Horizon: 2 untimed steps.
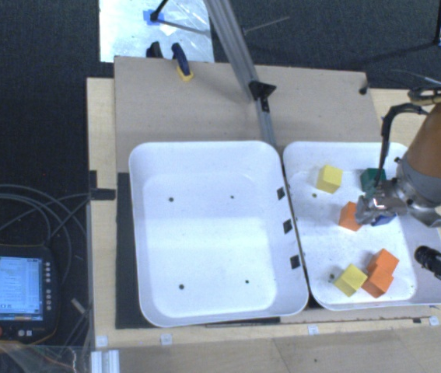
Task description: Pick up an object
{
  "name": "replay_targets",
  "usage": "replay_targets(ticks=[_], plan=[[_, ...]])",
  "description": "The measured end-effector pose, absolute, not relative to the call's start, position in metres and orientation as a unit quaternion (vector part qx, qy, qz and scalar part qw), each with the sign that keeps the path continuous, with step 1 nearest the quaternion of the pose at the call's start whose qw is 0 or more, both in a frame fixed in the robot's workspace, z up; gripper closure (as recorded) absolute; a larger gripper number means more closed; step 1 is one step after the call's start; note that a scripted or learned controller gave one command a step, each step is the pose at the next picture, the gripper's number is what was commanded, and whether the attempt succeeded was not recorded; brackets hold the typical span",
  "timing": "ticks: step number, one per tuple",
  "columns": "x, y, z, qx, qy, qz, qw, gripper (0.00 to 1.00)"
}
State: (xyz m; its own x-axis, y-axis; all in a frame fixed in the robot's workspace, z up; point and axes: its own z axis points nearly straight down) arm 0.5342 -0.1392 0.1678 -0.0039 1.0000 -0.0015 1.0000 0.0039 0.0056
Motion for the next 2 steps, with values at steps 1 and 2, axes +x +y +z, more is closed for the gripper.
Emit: replay_targets(ticks=[1, 2], plan=[[0.539, -0.134, 0.230, 0.705, 0.709, 0.0025, 0.004, 1.00], [0.531, -0.133, 0.287, 0.705, 0.709, 0.0025, 0.004, 1.00]])
